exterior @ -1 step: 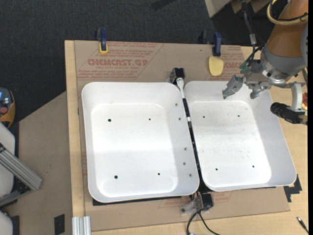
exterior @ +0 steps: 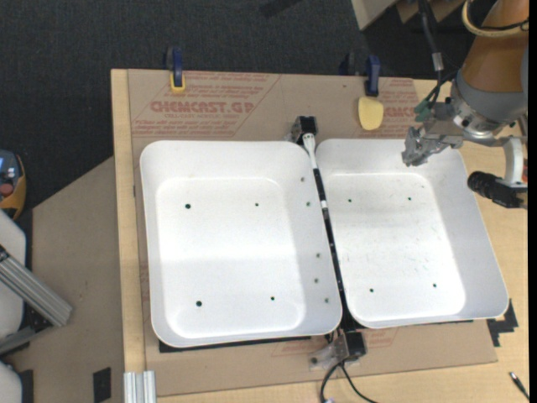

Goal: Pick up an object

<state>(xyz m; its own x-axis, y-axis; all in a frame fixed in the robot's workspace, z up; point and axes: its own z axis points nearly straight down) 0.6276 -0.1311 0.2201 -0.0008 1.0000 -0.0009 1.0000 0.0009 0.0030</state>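
The grey arm with its orange band reaches in from the right and ends in a small metal two-finger gripper, which hangs over the far right corner of the right shallow white plastic bin. Whether the gripper is wide, narrow or holding anything cannot be told at this size; nothing shows at its tip.

The one loose thing near it is a small pale yellow rounded object, perhaps foam or sponge. It lies outside both bins, on the brown cardboard sheet printed with red lettering, just past the far rim of the right bin and directly below a blue clamp on the sheet's far edge. From the gripper it sits to the left and slightly farther from the camera, near but clearly apart, not touching.

The left shallow white plastic bin lies beside the right one, their inner rims meeting along a black strip that runs from a small black fitting at the far end to another black fitting with a cable at the near end. Both bin floors show a few dark dots. A second blue and yellow clamp grips the far edge of the sheet at the left.
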